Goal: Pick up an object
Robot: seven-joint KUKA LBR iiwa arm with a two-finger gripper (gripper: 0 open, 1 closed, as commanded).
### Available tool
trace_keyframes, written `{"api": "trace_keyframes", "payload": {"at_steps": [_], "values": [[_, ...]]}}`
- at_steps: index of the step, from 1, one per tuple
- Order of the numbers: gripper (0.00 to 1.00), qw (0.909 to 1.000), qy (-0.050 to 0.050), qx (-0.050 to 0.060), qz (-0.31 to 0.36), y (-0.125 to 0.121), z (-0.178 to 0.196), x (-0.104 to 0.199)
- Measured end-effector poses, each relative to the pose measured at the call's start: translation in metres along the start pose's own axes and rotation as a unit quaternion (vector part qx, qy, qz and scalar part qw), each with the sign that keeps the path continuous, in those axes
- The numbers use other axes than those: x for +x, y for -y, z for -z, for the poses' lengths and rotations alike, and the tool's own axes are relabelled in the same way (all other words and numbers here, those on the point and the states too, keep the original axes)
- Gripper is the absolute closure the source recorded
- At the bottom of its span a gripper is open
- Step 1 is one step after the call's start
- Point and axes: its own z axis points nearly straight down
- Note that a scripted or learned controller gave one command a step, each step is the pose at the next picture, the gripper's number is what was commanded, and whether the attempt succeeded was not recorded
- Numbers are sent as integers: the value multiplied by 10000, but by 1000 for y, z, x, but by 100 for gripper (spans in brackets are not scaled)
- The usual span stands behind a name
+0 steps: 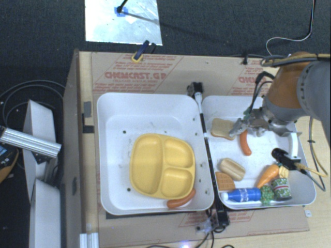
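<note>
Camera view: yellow tray (162, 165) in left bin (116, 112)

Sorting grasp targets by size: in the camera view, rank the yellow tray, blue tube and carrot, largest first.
1. yellow tray
2. blue tube
3. carrot, looking only slightly smaller than the tube, so that order is unsure.

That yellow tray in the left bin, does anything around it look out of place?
Yes. A sausage lies outside the yellow divided tray, wedged between its lower edge and the left bin wall, rather than in a compartment.
</note>
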Motion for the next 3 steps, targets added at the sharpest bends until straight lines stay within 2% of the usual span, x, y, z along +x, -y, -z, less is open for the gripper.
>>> {"api": "trace_keyframes", "payload": {"at_steps": [1, 2, 3], "values": [[0, 10000, -10, -27, 5, 10, 1, -5], [100, 10000, -21, -32, 12, 8, 12, -4], [100, 10000, -22, 12, 25, 33, 98, 89]]}}
